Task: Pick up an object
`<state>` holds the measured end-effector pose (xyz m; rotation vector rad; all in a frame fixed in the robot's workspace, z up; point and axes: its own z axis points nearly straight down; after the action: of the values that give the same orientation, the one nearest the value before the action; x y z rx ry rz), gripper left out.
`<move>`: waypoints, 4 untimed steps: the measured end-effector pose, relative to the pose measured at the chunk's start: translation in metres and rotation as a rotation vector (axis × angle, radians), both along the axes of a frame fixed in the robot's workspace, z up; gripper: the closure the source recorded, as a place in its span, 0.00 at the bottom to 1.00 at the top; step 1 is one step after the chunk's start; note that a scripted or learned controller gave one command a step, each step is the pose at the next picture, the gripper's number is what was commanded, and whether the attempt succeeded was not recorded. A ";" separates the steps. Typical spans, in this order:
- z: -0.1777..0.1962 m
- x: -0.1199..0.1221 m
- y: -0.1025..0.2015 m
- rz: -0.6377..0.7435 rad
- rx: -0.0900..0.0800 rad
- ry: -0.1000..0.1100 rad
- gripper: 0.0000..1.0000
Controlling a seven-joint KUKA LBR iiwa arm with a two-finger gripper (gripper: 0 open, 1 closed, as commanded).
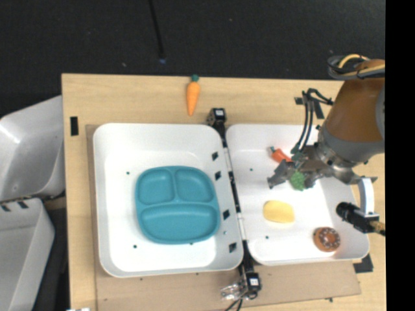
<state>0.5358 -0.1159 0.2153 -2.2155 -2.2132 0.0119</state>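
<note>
While the pincer sits low in the right bin, a green item lies at its tips; whether they pinch it I cannot tell. Nothing appears lifted, so the pick seems unfinished.

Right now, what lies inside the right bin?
In the right bin: a yellow piece, a brown donut, an orange-red piece and a green item at the gripper. The arm covers the bin's far right part.
</note>
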 end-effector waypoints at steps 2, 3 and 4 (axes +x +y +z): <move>-0.051 -0.005 0.005 0.001 -0.002 -0.007 0.00; -0.103 -0.008 0.005 0.000 -0.002 -0.008 0.00; -0.113 -0.006 0.004 -0.001 -0.005 -0.018 0.00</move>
<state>0.5294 -0.1121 0.1024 -2.2285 -2.2234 -0.0025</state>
